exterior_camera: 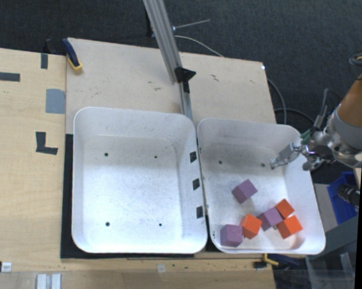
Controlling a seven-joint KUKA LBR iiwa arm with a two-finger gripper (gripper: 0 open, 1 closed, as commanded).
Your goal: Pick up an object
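Observation:
Several small cubes lie in the right bin (231, 133). A purple cube (244, 191) sits alone near the bin's middle. At the front right are a purple cube (231, 235), an orange cube (251, 225), another purple cube (271, 217) and two orange cubes (284, 208) (291, 226), packed close together. My gripper (286, 155) hangs over the bin's right side, above and to the right of the lone purple cube. Nothing shows between its fingers.
The left bin (80, 164) sits beside the right one, with black clips along the shared wall. A slanted metal rail (165, 38) runs from the top down to the bins' back edge. A blue and yellow tool (71, 55) lies at the bench's back left.

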